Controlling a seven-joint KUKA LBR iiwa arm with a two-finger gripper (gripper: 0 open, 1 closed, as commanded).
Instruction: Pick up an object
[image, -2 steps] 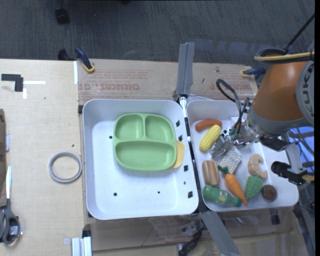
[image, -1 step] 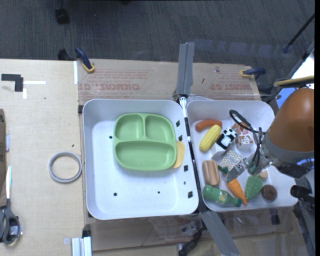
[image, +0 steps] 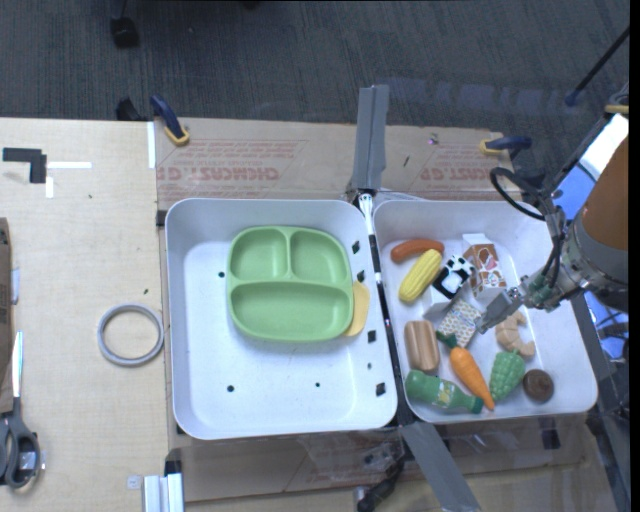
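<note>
A grey arm reaches into the right bin (image: 585, 385), which holds toy food; the approach step seems underway. Its hand (image: 497, 315) hovers just above a patterned packet (image: 461, 322), beside the carrot (image: 467, 372). I cannot tell its opening. Next it must descend and close.

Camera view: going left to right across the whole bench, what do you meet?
Scissors → tape ring → green tray → corn → carrot → gripper
</note>
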